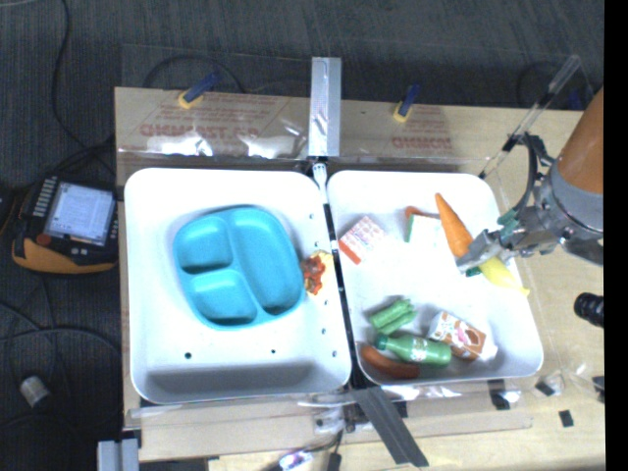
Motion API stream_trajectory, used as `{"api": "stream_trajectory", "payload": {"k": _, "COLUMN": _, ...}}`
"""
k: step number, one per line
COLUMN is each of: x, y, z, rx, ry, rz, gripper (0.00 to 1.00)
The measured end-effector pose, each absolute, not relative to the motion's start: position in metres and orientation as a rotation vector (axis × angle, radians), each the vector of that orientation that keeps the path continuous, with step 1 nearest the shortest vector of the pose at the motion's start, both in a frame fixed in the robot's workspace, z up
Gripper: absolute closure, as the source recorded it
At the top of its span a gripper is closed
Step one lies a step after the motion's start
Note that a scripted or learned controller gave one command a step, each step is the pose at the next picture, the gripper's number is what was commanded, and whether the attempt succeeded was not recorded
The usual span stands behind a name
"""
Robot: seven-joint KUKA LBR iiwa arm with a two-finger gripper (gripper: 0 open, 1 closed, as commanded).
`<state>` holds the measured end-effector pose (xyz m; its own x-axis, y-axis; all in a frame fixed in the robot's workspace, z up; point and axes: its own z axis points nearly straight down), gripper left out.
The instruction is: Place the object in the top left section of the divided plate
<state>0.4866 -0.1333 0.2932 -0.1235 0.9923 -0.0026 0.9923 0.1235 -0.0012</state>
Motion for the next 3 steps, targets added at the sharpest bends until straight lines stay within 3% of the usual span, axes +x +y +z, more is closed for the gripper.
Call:
{"api": "stream_trajectory", "payload": {"k": 1, "x": 0.483, "y": -0.051, "z": 0.182, "rx": 2.188, "ry": 2.26, "rz": -0.005, "gripper": 1.0}}
{"api": "stream_trajectory", "payload": {"k": 2, "x": 0.483, "y": 0.019, "z": 0.182, "rx": 2.38, "ry": 2.055, "rz": -0.007, "gripper": 1.0}}
{"api": "stream_trajectory", "payload": {"k": 3, "x": 0.496, "y": 0.117, "z": 0.201, "rx": 2.367, "ry": 2.069, "rz": -0.009, "gripper": 1.0}}
